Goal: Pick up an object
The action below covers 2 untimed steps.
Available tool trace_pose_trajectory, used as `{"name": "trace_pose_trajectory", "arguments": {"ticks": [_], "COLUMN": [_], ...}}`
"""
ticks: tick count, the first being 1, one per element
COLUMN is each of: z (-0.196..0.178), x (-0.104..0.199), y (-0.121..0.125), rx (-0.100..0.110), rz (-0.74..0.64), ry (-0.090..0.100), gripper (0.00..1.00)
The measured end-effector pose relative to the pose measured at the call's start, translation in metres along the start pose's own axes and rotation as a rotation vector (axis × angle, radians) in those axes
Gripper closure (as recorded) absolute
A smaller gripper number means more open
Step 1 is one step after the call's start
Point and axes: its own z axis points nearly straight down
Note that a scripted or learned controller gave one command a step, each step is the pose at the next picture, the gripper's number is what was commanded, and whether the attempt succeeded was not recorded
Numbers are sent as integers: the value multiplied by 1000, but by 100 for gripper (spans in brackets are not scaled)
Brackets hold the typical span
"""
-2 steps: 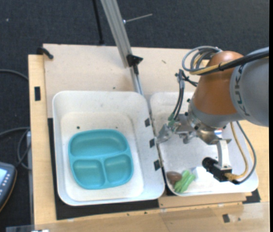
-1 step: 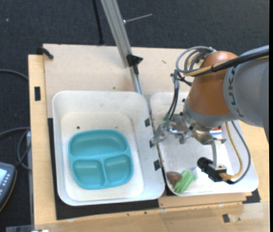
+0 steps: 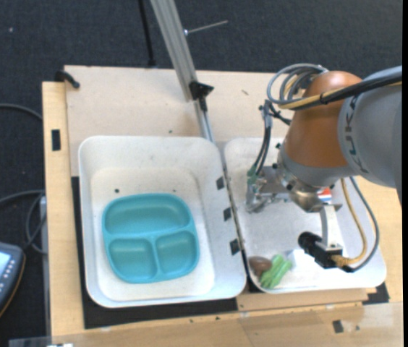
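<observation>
No readable writing anywhere from my seat, no brand marks, no labels I can make out.

Biggest first: I count one bench (image 3: 124, 107), pale board, carrying two white bins side by side. The left bin (image 3: 95, 165) has one teal divided plate (image 3: 150, 237) lying flat in it, three compartments, one long across the top and two smaller below. The right bin (image 3: 367, 273) sits touching the left along the middle seam.

One arm (image 3: 334, 129), orange band over grey, reaches in from the right and hangs over the right bin's upper half, cables looping around it. The gripper (image 3: 262, 194) points down near that bin's left wall; the wrist blocks my look at the tips, so whether it's parted or clamped I cannot tell, and I see nothing in it.

Small stuff: one green object (image 3: 279, 270) and one brown rounded object (image 3: 260, 264), touching, at the right bin's near left corner, apart from the gripper.
</observation>
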Motion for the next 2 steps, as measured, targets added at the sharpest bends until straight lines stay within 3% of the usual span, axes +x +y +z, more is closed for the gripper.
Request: {"name": "trace_pose_trajectory", "arguments": {"ticks": [1, 2], "z": [11, 5], "x": [50, 80], "y": [-40, -40], "rx": [6, 3], "rz": [-7, -7], "ry": [1, 1], "gripper": [100, 100]}}
